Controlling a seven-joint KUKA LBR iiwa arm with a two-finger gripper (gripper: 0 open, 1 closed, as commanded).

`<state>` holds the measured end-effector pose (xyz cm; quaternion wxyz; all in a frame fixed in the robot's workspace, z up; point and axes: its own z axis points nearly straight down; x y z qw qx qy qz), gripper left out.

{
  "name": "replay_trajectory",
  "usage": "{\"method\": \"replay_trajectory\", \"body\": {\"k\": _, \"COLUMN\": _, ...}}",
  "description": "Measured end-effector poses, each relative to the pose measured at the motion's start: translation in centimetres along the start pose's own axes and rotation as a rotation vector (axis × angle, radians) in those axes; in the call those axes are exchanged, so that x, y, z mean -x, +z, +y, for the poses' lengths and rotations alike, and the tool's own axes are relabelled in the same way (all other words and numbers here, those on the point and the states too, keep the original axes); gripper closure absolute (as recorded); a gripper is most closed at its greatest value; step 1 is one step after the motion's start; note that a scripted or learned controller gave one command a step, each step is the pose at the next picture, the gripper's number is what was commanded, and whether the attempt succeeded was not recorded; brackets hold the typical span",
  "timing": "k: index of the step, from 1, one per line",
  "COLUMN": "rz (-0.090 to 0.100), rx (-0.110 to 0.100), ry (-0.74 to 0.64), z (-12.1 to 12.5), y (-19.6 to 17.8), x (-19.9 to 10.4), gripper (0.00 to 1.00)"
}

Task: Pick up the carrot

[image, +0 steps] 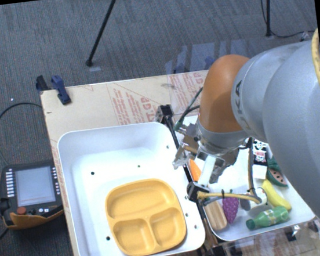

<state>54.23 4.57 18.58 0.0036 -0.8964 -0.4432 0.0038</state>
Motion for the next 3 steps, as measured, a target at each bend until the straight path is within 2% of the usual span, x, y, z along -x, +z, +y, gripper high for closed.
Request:
{"method": "replay_trajectory", "body": {"k": 1, "rz": -0.002, "rx": 0.004, "ry": -0.036, "z": 5.2, "y": -0.1, "x": 3.3, "gripper": 0.0}}
{"method": "replay_trajectory", "body": {"k": 2, "rz": 0.0, "rx": -0.001, "ry": 0.023, "z": -0.3, "y": 0.0, "x": 4.0, "gripper": 0.0}}
{"method": "replay_trajectory", "body": {"k": 3, "rz": 0.002, "rx": 0.003, "ry": 0.423, "z": 10.1, "y": -0.1, "x": 1.7, "gripper": 0.0}}
